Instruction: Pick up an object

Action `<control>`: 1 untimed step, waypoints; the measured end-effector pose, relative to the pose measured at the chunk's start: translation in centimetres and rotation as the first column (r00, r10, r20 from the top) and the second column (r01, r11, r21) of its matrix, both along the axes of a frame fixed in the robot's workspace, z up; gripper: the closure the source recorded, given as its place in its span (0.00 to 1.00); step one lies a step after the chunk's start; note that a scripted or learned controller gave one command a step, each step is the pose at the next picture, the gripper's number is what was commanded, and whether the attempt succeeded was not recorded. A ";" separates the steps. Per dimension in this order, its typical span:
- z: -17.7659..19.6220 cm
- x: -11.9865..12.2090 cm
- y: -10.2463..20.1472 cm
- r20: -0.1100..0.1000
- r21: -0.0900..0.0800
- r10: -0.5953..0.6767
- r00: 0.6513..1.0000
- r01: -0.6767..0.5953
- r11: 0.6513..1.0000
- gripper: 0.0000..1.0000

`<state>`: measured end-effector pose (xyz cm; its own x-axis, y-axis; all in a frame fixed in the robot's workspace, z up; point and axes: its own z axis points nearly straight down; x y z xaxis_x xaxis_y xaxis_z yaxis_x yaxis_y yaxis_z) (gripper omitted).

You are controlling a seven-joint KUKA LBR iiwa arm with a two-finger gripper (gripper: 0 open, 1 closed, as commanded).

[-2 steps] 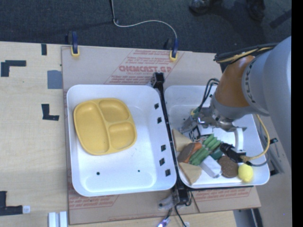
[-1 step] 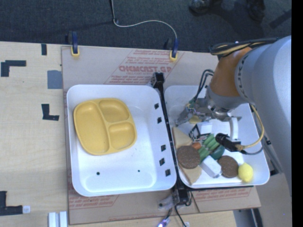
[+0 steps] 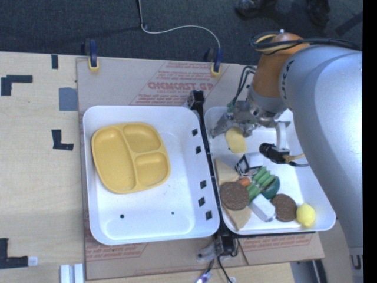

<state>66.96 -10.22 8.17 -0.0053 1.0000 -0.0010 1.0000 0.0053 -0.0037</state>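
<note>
A wooden bench (image 3: 35, 175) is seen from above at a slant. A sheet of brown cardboard (image 3: 171, 87) with red printing lies on it, held at its far edge by two clamps. Two shallow white bins sit side by side on the cardboard.

The left bin (image 3: 106, 229) holds a yellow divided plate (image 3: 129, 156) with three compartments, lying flat in the far left part of the bin. The near half of this bin shows bare white floor with a few small dark marks.

A black divider strip (image 3: 203, 158) runs between the two bins.

The right bin (image 3: 321, 214) holds a cluster of small things. A pale yellow rounded object (image 3: 235, 140) sits in the far part of the bin, directly under the gripper (image 3: 238, 122). The grey fingers reach down to the top of this object, but whether they close around it cannot be told from this angle. Nearer the camera lie two brown round discs (image 3: 234, 196), a green bundle (image 3: 259, 181), a small white block (image 3: 263, 207) and, in the near right corner, a yellow lemon (image 3: 305, 214).

The grey arm (image 3: 330, 99) with its orange band (image 3: 268, 75) fills the right side, reaching in over the right bin.
</note>
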 end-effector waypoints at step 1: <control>0.7 -0.1 0.0 -0.003 0.000 0.000 1.000 0.000 1.000 1.00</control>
<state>66.82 -10.26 8.89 -0.0050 1.0000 -0.0013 1.0000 0.0050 -0.0065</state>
